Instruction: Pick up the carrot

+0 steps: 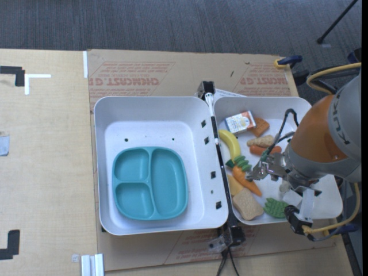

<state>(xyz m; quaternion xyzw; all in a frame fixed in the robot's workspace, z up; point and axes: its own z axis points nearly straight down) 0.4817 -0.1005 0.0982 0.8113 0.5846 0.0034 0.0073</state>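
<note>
End effector (260, 171): low in the right bin (322, 203); finger state hidden, cannot tell.
Carrot (246, 181): just left of and below the end effector, lying beside the banana (231, 144).
Bread slice (248, 204): below it.

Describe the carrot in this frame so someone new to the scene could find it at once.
Look in the right-hand white bin, the one crowded with toy food, not the bin with the teal divided plate. The carrot lies near that bin's left side, just below the yellow banana and above the bread slice. It is the tapered orange piece with a green leafy top.
</note>
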